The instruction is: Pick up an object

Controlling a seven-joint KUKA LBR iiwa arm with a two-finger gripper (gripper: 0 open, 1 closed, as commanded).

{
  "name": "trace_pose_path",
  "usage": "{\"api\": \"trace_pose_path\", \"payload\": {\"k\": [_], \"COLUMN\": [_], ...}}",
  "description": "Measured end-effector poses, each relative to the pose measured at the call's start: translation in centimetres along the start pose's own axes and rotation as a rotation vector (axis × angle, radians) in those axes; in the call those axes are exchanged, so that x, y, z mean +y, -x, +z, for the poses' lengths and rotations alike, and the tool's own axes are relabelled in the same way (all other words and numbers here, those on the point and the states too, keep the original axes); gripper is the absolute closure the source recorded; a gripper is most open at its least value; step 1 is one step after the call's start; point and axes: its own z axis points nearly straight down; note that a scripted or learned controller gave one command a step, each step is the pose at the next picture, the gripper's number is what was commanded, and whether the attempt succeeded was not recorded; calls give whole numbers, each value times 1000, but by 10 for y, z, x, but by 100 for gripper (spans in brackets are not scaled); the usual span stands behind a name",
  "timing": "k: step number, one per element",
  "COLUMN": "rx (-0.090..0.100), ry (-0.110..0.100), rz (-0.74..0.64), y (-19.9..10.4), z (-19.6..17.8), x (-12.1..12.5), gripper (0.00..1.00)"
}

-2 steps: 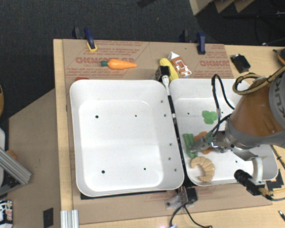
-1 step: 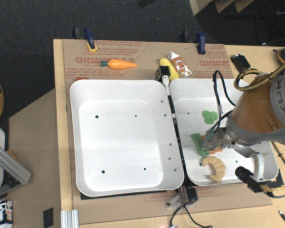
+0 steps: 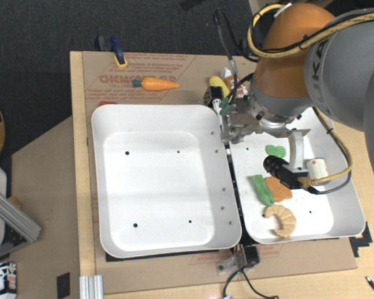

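Filling the upper right of the frame, the arm (image 3: 311, 55) hangs over the right bin (image 3: 336, 223). Below it lie a croissant (image 3: 282, 219), a green stick (image 3: 260, 189) and an orange piece (image 3: 279, 190).

The arm (image 3: 324, 55) runs out of the frame at the upper right and covers the far end of the right bin (image 3: 336, 220) — the gripper's fingers are lost beneath the wrist. A yellow item (image 3: 219, 81) at upper centre is half hidden — too small to identify.
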Motion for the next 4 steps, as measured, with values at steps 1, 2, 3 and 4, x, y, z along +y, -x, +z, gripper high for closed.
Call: {"api": "trace_pose_path", "payload": {"k": [1, 2, 3, 4], "rx": [-5, -9, -9, -9], "ry": [-6, -22, -28, -26], "rz": [12, 22, 26, 26], "y": [-52, -18, 33, 92], "z": [-82, -90, -48, -12], "x": [53, 34, 8, -13], "gripper": [100, 100, 100, 100]}}
